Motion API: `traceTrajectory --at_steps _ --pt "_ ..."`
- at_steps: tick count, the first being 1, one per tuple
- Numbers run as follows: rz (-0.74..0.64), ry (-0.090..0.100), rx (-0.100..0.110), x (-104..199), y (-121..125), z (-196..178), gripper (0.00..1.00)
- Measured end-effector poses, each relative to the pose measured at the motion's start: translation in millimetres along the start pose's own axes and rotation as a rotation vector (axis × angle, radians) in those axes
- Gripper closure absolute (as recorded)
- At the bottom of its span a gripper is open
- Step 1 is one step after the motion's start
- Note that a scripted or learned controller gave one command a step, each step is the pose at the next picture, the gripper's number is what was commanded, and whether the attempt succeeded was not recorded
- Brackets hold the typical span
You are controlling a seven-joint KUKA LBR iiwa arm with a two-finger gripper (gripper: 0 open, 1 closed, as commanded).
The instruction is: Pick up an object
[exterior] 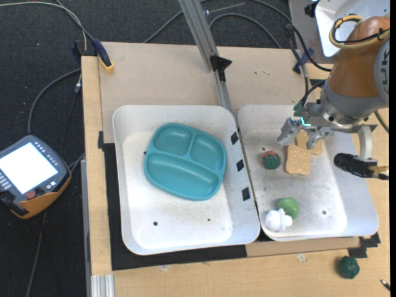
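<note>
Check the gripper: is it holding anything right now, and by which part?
Cannot be told. The gripper sits right above the tan block in the right bin, overlapping its upper edge, but the view doesn't show the block between the fingers.

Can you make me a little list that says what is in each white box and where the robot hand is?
left bin: a teal plate with three sections
right bin: a tan sponge, a small dark green and red toy, a green and white toy
gripper: over the right bin, just above the tan sponge
holding anything: cannot tell
outside the bins: a dark green ball on the bench by the right bin's near corner
</note>
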State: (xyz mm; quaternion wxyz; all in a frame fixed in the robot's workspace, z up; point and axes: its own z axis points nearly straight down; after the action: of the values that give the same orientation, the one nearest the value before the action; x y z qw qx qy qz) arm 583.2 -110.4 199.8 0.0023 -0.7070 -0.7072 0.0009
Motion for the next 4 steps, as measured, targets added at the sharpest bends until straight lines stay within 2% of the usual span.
traceTrajectory --at_steps 1,2,3,4 --pt "0.0 0.0 -0.003 0 1 -1 0.0" --pt "0.001 0.0 0.001 -3 -4 42 0.0" --pt "0.001 0.0 0.001 0 -10 103 0.0" --pt "-0.001 -0.005 -0.02 -1 -4 107 0.0"
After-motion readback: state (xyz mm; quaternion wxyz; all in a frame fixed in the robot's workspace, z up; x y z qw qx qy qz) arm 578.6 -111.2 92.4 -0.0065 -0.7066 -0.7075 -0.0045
